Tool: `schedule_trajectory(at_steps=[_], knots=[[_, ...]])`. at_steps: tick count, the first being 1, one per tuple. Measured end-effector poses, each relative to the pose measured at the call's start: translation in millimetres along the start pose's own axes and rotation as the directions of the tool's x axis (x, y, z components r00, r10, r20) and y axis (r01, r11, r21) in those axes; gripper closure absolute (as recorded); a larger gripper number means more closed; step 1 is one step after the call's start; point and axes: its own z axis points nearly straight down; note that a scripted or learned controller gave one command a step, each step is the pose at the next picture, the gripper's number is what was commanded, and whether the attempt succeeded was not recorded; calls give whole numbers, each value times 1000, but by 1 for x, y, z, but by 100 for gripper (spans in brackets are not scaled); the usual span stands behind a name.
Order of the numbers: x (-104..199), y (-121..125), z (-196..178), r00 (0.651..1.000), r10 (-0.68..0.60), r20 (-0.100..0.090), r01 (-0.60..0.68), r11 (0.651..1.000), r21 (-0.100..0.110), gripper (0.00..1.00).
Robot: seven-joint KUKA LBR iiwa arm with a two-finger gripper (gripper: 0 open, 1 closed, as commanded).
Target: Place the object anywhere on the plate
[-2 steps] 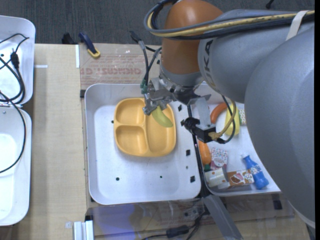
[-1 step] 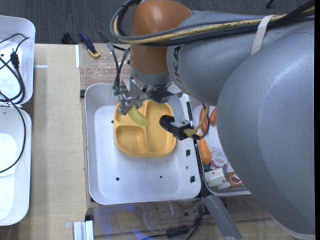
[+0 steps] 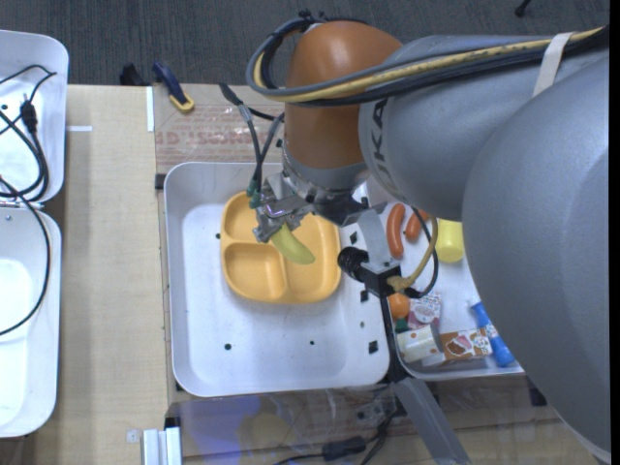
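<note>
The grey arm (image 3: 523, 163) looms closest, sweeping in from the right. Farther in, the gripper (image 3: 278, 219) hovers over the yellow plate (image 3: 254, 277) in the white bin (image 3: 271, 356), fingers pinching the upper end of a yellow-green banana (image 3: 294, 248). Its long axis runs diagonally, free tip pointing near-right, low over the plate's right compartment. Held so near one end, it could swing or slip, I reckon, and roll across the divider.

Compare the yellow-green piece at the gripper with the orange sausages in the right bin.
The yellow-green piece is one item lying over the yellow plate in the left bin; the sausages are a pair in the cluttered right bin. The piece sits at the gripper; the sausages lie apart from it. Both are long and narrow.
</note>
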Motion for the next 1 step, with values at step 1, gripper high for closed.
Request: schedule_trajectory(at_steps=[1], knots=[[0, 0, 0, 1000, 0, 0, 0, 1000, 0, 0]])
